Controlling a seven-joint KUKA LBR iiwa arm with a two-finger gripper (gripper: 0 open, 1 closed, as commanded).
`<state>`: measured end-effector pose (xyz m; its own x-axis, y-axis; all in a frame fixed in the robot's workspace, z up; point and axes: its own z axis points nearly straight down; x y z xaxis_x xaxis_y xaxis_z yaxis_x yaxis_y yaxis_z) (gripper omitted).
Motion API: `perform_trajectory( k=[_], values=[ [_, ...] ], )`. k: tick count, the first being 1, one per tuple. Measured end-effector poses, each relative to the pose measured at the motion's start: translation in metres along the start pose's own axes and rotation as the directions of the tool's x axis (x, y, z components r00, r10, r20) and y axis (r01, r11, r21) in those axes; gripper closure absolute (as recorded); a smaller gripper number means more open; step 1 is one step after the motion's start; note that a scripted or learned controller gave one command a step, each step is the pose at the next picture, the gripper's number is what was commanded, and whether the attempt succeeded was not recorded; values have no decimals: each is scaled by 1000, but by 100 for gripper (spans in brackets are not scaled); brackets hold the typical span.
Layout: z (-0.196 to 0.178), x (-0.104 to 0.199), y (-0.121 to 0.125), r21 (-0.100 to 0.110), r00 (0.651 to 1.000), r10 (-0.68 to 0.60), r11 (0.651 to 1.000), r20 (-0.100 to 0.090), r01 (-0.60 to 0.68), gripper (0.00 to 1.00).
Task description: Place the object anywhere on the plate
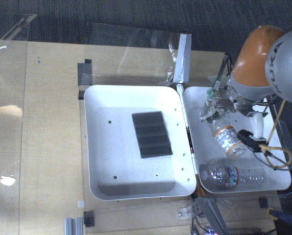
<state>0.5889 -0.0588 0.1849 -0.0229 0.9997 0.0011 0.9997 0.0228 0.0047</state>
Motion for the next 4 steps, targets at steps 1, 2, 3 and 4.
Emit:
perform_trajectory(
  k=[1,2,3,4],
  values=[
    [0,102,80,-1,964,-265,964,0,265,100],
    [-92,151,7,-3,760,-650,760,1,650,100],
    [-92,151,7,-3,760,-650,760,1,650,0],
    [-50,153,9,0,895,-445,895,-1,445,0]
  ],
)
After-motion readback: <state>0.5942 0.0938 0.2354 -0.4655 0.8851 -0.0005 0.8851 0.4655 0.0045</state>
